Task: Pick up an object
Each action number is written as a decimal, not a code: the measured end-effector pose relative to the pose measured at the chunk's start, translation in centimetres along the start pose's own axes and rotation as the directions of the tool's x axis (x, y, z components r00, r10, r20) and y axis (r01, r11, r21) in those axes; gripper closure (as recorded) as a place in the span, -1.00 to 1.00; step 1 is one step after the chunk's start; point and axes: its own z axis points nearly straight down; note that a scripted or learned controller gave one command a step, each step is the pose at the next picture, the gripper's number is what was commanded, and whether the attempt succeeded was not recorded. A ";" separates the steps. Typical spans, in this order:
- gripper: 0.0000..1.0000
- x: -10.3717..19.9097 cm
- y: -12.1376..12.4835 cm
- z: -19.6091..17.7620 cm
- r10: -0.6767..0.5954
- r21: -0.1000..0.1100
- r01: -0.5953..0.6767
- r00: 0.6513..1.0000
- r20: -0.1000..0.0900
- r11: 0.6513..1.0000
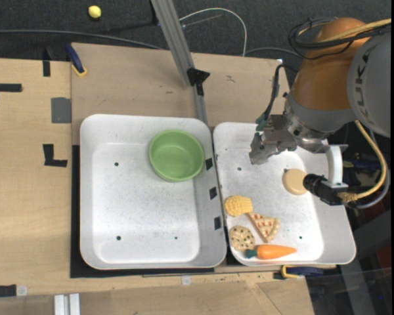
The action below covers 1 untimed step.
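Worktop (26, 176), pale wood, carrying two shallow white plastic bins side by side; landmark for all placings is the right-hand white bin (315, 241). Left-hand white bin (118, 241): just beside the landmark, walls touching along the middle; holds one round green plastic bowl (176, 155), upright, in its far corner nearest the landmark. Inside the landmark, near edge: orange toy carrot (276, 252), lying flat along the front wall; round speckled toy biscuit (241, 237), just beside the carrot's leafy end; triangular toy pizza slice (265, 227), touching or nearly touching the biscuit; yellow toy corn piece (238, 206), just beyond those two. Inside the landmark, right side: pale tan rounded toy bread piece (293, 180), well apart from the cluster. Grey arm with orange band, entering over the landmark's far right; hand (266, 148) poised over the landmark's far bare floor, between the far wall and the bread piece; whether its fingers are wide or narrow cannot be told; nothing seen between them. Candidates for pick-up: any of the five toys, none lifted. Risks, judged: a straight descent meets bare floor; in the cluster, fingers may straddle two items or push one aside; the rounded bread piece may roll or squirt free; the flat pizza slice offers little to grip.
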 end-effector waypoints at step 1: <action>1.00 5.3 -1.0 0.0 0.001 0.001 -0.001 1.000 0.000 1.000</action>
